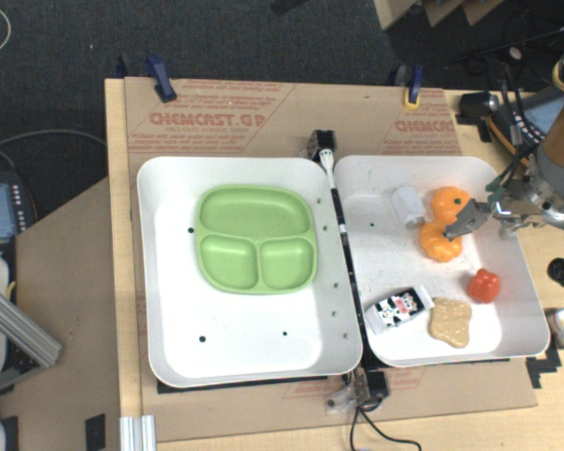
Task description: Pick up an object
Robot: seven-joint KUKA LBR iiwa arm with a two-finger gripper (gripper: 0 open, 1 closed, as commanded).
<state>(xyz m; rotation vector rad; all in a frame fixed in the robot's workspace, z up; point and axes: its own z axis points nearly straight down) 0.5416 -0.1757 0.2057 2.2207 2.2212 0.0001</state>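
Note:
In the right bin [385, 346] lie an orange gourd-shaped toy [442, 224], a clear small cup [407, 205], a red pepper-like toy [484, 286], a tan cookie-shaped piece [450, 322] and a black-and-white printed card [399, 309]. My gripper [470, 219] reaches in from the right and hovers at the orange toy's right side, its dark finger over that toy's edge. No object is visibly held between the fingers.
The left bin [169, 327] holds a green three-compartment plate [257, 239]. A black divider strip [342, 252] runs between the bins. Cardboard [216, 111] lies under both, with blue clamps [160, 78] at the back. Cables and gear crowd the right edge.

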